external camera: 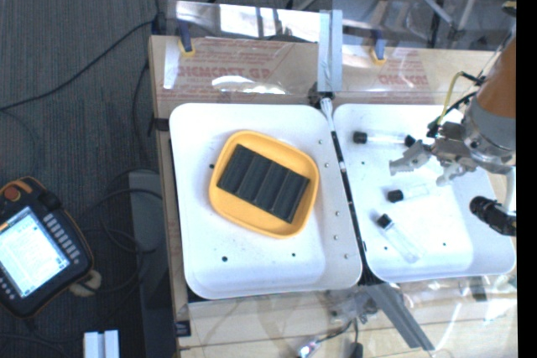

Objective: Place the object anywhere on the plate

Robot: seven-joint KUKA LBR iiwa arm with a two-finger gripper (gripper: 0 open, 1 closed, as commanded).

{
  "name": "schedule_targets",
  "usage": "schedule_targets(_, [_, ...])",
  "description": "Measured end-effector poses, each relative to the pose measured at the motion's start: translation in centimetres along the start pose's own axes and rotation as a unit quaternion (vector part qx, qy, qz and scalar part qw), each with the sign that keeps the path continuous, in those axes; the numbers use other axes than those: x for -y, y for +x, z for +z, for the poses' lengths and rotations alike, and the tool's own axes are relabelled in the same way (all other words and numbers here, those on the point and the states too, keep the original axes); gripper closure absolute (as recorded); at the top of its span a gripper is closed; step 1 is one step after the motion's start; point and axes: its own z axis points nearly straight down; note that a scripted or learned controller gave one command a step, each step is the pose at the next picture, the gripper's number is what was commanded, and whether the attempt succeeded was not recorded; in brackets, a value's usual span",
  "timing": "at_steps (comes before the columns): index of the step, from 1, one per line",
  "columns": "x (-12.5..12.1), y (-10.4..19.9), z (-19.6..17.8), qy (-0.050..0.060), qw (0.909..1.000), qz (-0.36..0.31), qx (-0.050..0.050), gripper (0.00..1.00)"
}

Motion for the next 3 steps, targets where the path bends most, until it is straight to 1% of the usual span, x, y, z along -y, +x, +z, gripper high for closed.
schedule_targets(1, [-1.5, 8.6, -3.3, -0.001, 0.9945, -0.105, -0.001, 1.00])
schedule_targets(2, [-1.8, 17.7, -1.8, -0.001, 0.9820, -0.189, -0.002, 1.00])
schedule_targets(3, [-1.8, 17.7, -1.8, -0.001, 0.9820, -0.189, -0.002, 0.00])
